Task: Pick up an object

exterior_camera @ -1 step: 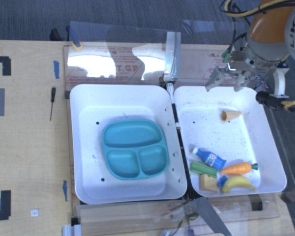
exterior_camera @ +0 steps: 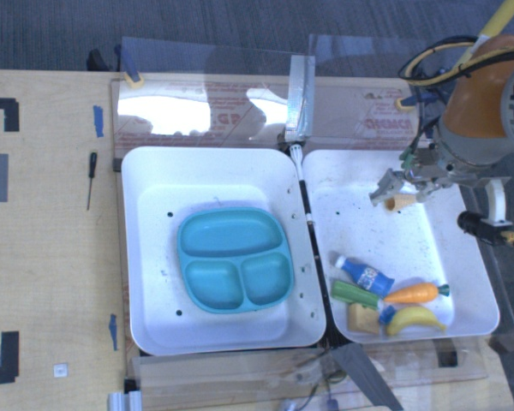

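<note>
The gripper [exterior_camera: 396, 188] is seen over the far part of the right bin [exterior_camera: 463, 328], reaching in from the right. Whether the jaws are open or closed cannot be told; the tip is small and blurred against the white floor. A small tan object [exterior_camera: 402, 202] lies just beside the tip, possibly touching it; a grip on it is not shown, so none is claimed.

The other candidates are bunched at the bin's near side, well apart from the gripper: a blue bottle [exterior_camera: 366, 275], a green piece [exterior_camera: 355, 293], a carrot [exterior_camera: 413, 294], a banana [exterior_camera: 416, 318] and a tan block [exterior_camera: 361, 318]. All are touching or overlapping.

Risks, as judged:
- The tan object is small and may be nudged away or missed if the descent is off-centre.
- It sits near the far wall; a finger may be caught on the wall.
- In the cluster, two items may be pinched together, or a round one may be squeezed out sideways.

The left bin [exterior_camera: 146, 229] holds a teal divided plate [exterior_camera: 234, 258], not involved.
</note>
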You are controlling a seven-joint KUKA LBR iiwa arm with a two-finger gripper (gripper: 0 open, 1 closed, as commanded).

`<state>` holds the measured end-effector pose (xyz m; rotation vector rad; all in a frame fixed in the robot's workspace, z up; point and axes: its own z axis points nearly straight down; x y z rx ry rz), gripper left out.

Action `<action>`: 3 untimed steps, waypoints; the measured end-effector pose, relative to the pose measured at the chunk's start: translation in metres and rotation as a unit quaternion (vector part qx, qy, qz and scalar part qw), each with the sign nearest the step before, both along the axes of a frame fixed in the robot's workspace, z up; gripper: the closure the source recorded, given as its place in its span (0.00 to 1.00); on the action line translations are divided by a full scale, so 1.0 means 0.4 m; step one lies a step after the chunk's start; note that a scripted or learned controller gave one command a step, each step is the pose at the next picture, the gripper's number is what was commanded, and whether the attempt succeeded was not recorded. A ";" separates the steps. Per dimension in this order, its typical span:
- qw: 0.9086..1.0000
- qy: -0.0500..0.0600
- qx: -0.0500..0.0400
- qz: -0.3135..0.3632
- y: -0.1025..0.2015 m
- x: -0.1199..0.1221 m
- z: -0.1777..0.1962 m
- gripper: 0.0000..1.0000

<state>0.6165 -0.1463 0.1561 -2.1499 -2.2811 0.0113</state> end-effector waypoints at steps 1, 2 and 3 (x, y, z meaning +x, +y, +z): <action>1.000 -0.008 -0.001 -0.013 -0.109 0.016 -0.171 0.00; 1.000 -0.010 -0.001 -0.014 -0.108 0.020 -0.142 1.00; 1.000 -0.009 -0.001 -0.014 -0.108 0.019 -0.144 0.00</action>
